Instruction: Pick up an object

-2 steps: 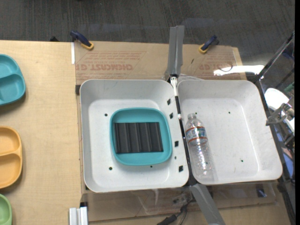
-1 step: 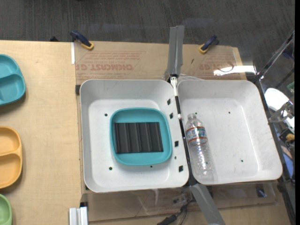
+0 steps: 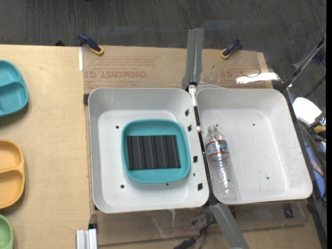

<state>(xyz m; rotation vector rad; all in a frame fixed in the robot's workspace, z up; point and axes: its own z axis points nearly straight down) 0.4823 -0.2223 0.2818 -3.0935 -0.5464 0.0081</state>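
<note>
Two shallow white bins sit side by side on the bench, their inner rims meeting along a seam near the middle of the view. The left bin [image 3: 104, 139] holds a teal tray [image 3: 155, 152] lying flat near its centre, with a dark ribbed insert [image 3: 153, 152] of parallel ridges filling the tray's recess. The right bin [image 3: 270, 134] holds a clear plastic water bottle [image 3: 220, 162] lying on its side against the bin's left wall, just beside the seam; its cap end points toward the far side, its base toward the near edge, and a label with red and blue print wraps its upper part. The rest of that bin's floor shows bare white with a few small dark holes. Both bins rest on a sheet of brown cardboard [image 3: 135, 69], held at its far edge by two clamps [image 3: 91, 44]. On the wooden table [image 3: 52, 113] to the left, well apart from the bins, lie a teal divided plate [image 3: 10, 95], an orange divided plate [image 3: 9, 173] and the edge of a green one [image 3: 4, 232]. The state of the gripper cannot be told from this view.
</note>
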